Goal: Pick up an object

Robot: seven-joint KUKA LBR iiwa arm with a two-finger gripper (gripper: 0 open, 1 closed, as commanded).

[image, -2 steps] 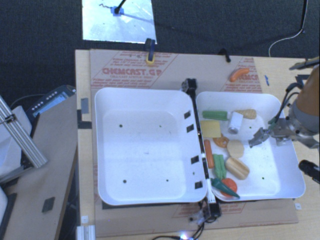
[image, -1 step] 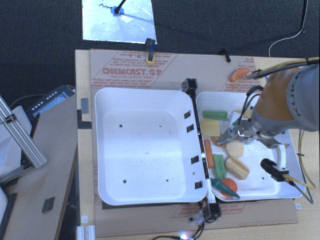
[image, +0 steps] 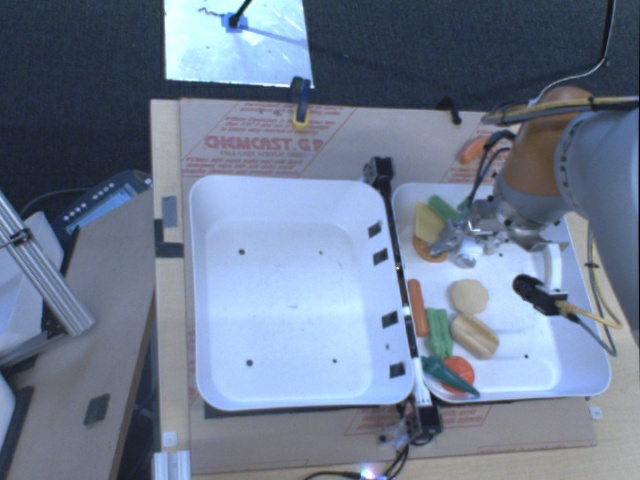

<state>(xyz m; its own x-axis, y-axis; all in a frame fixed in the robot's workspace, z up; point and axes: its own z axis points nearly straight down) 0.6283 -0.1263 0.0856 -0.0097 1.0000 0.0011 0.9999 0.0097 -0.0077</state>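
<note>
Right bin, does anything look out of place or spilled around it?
A small orange piece lies on the cardboard beyond the right bin, past its far rim. It is outside the bin, and I cannot tell what it is.

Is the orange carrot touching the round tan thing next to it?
Apart. The camera view shows bare floor of the white bin between the orange carrot and the round tan thing.

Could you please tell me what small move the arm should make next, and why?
Probably ease the gripper toward the yellow wedge in the right bin and lower onto it: that wedge lies right beside the gripper, nearer than the beige round piece.
</note>
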